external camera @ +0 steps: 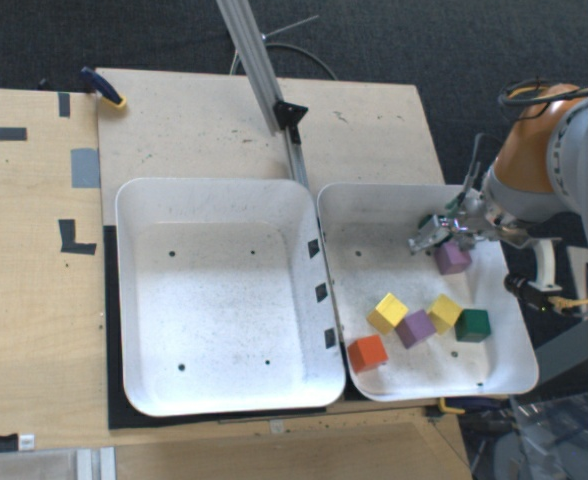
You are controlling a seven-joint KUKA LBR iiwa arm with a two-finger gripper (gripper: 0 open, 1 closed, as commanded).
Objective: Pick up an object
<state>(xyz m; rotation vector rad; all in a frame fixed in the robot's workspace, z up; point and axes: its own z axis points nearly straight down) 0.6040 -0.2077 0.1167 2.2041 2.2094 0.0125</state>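
My gripper [440,232] hangs low over the upper right part of the right bin [374,218]. A purple block [455,259] sits right under and against its tip; the view does not settle whether it is gripped. Further down the same bin lie two yellow cubes [387,312] [445,314], a second purple cube [414,329], a green cube [472,325] and an orange cube [368,352]. They form a loose cluster, apart from the gripper.
The left bin [134,268] stands beside the right one, the two rims meeting near the middle. A slanted metal pole [259,58] comes down to the bins' far edge. A blue and yellow clamp [104,88] lies on the bench at the far left.
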